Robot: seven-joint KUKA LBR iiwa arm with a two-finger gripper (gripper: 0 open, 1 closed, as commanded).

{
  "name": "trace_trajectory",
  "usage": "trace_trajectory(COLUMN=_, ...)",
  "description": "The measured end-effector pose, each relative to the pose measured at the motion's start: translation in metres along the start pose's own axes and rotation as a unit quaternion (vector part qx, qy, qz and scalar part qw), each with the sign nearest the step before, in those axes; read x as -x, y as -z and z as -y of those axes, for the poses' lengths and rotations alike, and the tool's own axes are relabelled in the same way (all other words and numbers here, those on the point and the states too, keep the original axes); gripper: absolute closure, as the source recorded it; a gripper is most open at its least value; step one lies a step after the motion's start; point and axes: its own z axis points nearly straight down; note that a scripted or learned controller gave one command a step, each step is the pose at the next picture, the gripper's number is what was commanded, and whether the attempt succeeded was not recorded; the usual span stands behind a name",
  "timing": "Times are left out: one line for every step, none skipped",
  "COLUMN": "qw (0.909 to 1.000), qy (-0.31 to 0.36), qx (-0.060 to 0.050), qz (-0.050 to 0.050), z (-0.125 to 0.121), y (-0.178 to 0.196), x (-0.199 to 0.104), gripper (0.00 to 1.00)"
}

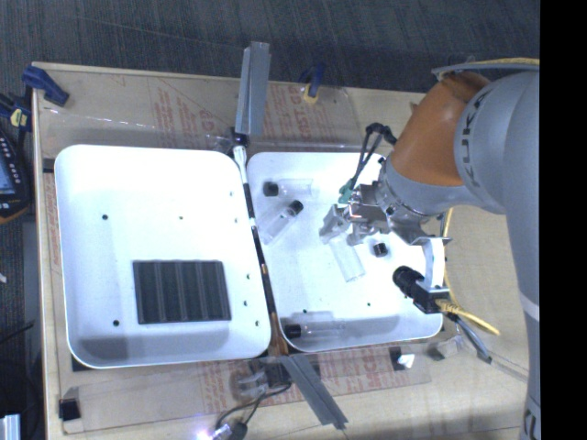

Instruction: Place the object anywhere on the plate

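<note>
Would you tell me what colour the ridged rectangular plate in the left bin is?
Dark grey ridged rectangular plate, clearest in the camera view.

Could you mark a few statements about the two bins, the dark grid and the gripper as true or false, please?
1. The dark ribbed plate lies in the left bin. True.
2. The gripper hangs over the left bin. False: it is over the right bin.
3. Clear vials with dark caps, such as one, lie in the right bin. True.
4. A vial rests on the plate. False: none lies on it.
</note>
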Motion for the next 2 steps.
trace_trajectory(qw=0.9984, qy=-0.056, qx=-0.001, qz=-0.001, z=-0.051, y=-0.074, x=-0.052, gripper=1.00)
trace_trajectory(qw=0.9955, qy=-0.095, qx=0.000, qz=-0.002, z=-0.112, y=-0.019, x=-0.111, gripper=1.00)
